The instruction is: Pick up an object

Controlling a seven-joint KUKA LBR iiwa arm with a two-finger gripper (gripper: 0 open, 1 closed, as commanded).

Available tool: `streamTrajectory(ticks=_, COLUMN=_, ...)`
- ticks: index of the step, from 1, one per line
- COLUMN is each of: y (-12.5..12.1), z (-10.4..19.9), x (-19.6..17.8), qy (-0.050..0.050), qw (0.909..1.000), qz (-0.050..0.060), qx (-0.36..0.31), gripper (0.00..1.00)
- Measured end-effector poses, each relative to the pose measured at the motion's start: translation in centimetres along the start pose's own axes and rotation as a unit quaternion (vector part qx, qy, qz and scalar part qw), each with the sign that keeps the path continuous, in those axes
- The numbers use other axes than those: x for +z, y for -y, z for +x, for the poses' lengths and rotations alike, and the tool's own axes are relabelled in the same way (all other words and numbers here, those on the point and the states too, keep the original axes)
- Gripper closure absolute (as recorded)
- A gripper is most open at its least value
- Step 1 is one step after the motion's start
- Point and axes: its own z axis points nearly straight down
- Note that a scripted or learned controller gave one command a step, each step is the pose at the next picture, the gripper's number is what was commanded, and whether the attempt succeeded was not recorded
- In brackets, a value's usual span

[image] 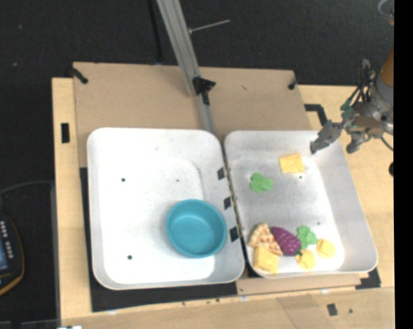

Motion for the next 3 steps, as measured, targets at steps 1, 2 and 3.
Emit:
streamTrajectory(ticks=1, y=0.0, z=0.0, x=0.0, qy=0.000, qw=1.0000, qz=0.000, qx=0.000, gripper=0.00)
streamTrajectory(ticks=2, y=-0.2, z=-0.6, x=5.8, qy=0.000, qw=1.0000, qz=0.000, qx=0.001, gripper=0.00)
streamTrajectory(ticks=3, y=-0.3, z=-0.4, x=11.7, qy=0.000, qw=1.0000, qz=0.001, qx=0.003, gripper=0.00)
